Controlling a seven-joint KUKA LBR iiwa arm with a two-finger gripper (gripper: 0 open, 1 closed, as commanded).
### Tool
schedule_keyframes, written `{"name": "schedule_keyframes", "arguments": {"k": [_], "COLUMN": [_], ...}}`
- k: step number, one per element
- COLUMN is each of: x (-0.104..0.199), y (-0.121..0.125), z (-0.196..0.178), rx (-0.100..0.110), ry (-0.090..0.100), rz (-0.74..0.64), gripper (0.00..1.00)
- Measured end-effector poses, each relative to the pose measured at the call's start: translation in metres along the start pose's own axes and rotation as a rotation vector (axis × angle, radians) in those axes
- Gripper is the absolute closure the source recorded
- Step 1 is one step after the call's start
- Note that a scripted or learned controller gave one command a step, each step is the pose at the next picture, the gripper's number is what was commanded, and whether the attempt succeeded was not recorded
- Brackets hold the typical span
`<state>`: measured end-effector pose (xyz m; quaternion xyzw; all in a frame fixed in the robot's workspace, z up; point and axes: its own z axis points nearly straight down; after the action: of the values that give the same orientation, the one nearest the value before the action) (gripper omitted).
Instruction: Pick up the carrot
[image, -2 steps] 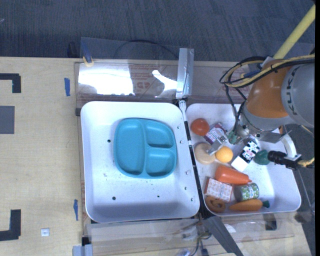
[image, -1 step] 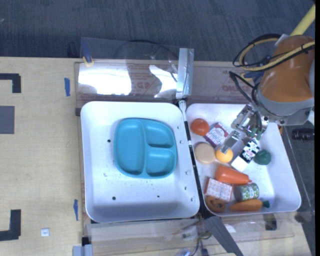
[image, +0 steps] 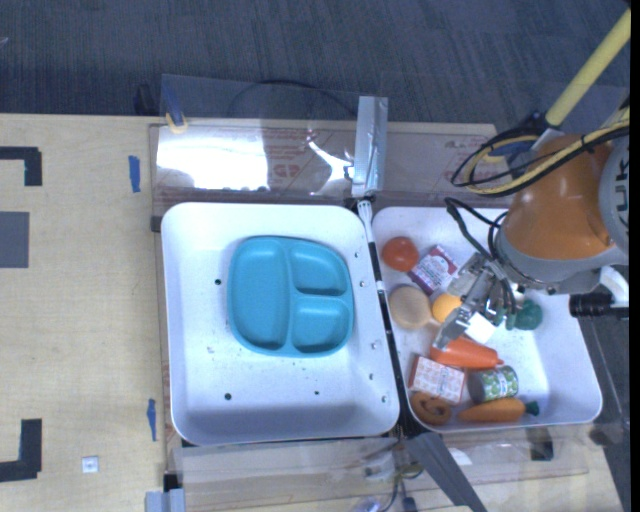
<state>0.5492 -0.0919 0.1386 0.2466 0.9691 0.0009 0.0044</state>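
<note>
The carrot (image: 492, 409), orange with a green stub at its right end, lies along the front wall of the right bin (image: 575, 350). A second orange, tapered piece (image: 464, 353) lies a little farther back, just under my gripper (image: 466, 318). The gripper hangs low over the middle of the right bin, behind the carrot and apart from it. Nothing shows as held in it. The arm's orange band (image: 555, 215) rises behind it to the right.
Around the gripper lie a red tomato (image: 400, 252), a pink packet (image: 434, 268), a beige egg shape (image: 408, 305), a yellow piece (image: 446, 306), a green item (image: 526, 317), a small can (image: 498, 383) and a pink box (image: 437, 378). The left bin (image: 190, 300) holds a blue divided plate (image: 290, 295).
</note>
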Motion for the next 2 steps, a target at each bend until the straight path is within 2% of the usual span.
{"name": "schedule_keyframes", "arguments": {"k": [1,2], "x": [0.001,-0.053], "y": [0.0,-0.005], "z": [0.001,0.052], "rx": [0.001,0.0], "ry": [0.003,0.001], "rz": [0.0,0.11], "gripper": [0.0,0.0]}}
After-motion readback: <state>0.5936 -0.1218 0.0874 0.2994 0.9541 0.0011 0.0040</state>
